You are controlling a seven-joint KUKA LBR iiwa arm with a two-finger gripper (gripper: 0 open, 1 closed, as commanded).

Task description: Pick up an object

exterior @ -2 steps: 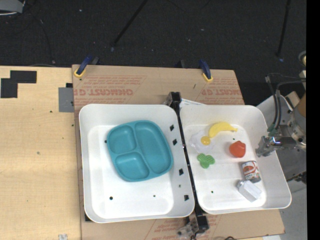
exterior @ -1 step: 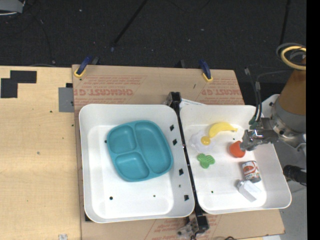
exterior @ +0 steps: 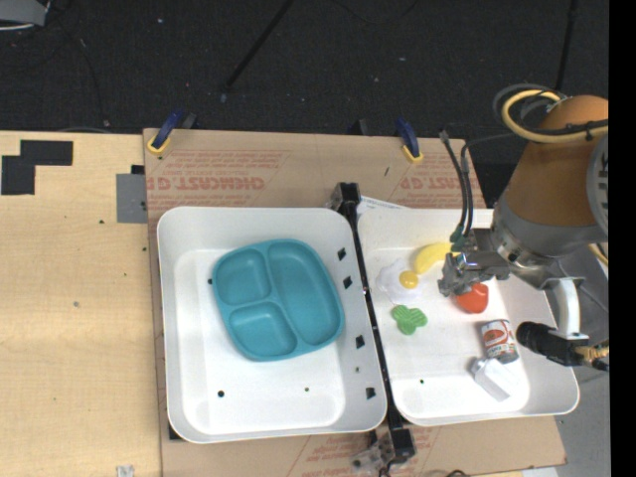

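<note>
Red caught my eye first: a small tomato-like object lay in the right bin, with the gripper low just above its upper left edge, probably lined up to take it. Whether that hand was open or closed, I could not tell. A teal tray filled the left bin.

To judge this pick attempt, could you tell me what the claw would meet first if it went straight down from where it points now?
Most likely the red object just below the claw, though depth is unclear in this slanted view.
</note>
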